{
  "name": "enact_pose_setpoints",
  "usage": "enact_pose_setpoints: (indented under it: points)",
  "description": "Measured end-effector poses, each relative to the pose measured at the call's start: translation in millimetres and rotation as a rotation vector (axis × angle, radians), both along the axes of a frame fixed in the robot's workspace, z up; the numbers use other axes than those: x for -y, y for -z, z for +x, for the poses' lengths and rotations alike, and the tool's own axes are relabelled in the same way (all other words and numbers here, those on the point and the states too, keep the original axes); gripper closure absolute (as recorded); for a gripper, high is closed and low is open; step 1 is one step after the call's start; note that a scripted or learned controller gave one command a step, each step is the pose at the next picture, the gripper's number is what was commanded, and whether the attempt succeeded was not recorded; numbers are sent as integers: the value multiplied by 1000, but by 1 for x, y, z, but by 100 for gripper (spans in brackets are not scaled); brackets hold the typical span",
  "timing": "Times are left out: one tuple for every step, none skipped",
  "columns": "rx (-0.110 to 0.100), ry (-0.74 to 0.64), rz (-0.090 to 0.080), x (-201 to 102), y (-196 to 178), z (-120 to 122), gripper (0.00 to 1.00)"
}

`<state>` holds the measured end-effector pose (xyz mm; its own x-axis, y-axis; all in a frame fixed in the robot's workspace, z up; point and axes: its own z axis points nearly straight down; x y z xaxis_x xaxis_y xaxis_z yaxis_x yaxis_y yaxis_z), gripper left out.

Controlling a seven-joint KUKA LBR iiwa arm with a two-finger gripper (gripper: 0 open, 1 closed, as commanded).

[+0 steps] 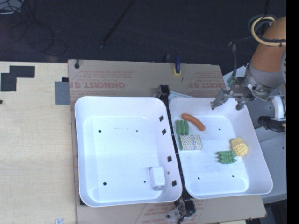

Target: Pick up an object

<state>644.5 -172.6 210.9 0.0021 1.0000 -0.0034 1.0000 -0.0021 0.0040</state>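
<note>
Pale wooden worktop (32, 148) carrying a brown cardboard sheet (140, 80), on which two shallow white bins sit side by side, joined by black clips along their shared edge; dark floor with cables lies beyond. Left bin (93, 125) contains a small white block (157, 177) near its lower right corner. Right bin (252, 171) contains the remaining objects. An orange sausage (193, 121) lies with its long axis running diagonally from upper left to lower right; green pea pods (181, 129) lie just beside it, long axis roughly along the bin's depth. A speckled white square sponge (191, 142) touches the pods' lower end. A yellow corn piece (239, 147) and a green pod cluster (226, 157) rest together near the right wall. The grey arm (266, 64) enters at upper right; its hand (230, 101) hovers above the right bin's far edge, fingers spread apart, gripping nothing.
</note>
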Motion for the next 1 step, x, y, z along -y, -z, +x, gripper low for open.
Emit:
enact_pose_setpoints:
  points:
    - [-7, -5, 4, -40, -6, -1, 0]
